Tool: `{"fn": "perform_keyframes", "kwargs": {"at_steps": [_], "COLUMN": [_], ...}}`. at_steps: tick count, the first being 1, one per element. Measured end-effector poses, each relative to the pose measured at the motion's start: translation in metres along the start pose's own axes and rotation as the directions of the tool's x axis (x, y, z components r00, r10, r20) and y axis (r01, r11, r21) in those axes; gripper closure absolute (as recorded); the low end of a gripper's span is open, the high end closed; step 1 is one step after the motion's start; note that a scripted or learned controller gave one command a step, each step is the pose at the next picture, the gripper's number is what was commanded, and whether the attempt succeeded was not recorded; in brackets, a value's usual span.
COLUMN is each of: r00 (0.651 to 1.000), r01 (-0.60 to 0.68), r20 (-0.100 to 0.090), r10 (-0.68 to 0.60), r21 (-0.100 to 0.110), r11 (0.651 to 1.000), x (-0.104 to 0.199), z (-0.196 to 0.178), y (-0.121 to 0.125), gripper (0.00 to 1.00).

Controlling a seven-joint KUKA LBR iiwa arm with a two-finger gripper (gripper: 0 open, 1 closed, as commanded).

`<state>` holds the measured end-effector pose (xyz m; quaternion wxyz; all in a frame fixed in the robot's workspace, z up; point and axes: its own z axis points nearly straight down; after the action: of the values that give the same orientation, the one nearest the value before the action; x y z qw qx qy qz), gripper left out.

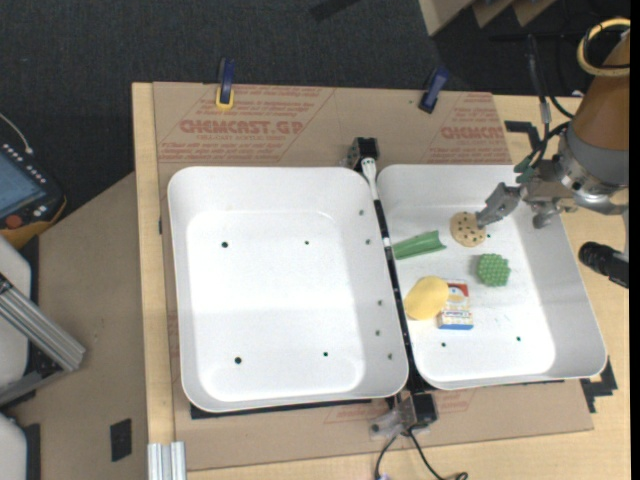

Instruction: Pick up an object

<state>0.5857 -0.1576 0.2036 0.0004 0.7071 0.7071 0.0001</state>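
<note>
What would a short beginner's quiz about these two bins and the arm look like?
1. True or false: all the loose objects lie in the right bin.
2. Which object is the gripper nearest? A) yellow lump B) tan dotted disc C) small box
3. What colour is the bumpy ball?

Key
1. True; they share that bin, beside the left bin.
2. B, the tan dotted disc, not the yellow lump or the small box.
3. Green; the bumpy ball matches the green cylinder.
</note>
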Motion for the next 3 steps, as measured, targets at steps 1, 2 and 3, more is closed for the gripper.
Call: {"fn": "perform_keyframes", "kwargs": {"at_steps": [1, 2, 3], "r00": [1.0, 1.0, 1.0], "r01": [0.005, 0.002, -0.002], "r20": [-0.006, -0.001, -0.002], "r10": [-0.005, -0.002, 0.002], "r21": [0.013, -0.003, 0.004], "r11": [1.0, 1.0, 1.0], "x": [0.065, 0.087, 0.09], "z": [0.119, 0.014, 0.013], "y": [-0.021, -0.054, -0.081], "gripper": [0.0, 0.0, 0.0]}}
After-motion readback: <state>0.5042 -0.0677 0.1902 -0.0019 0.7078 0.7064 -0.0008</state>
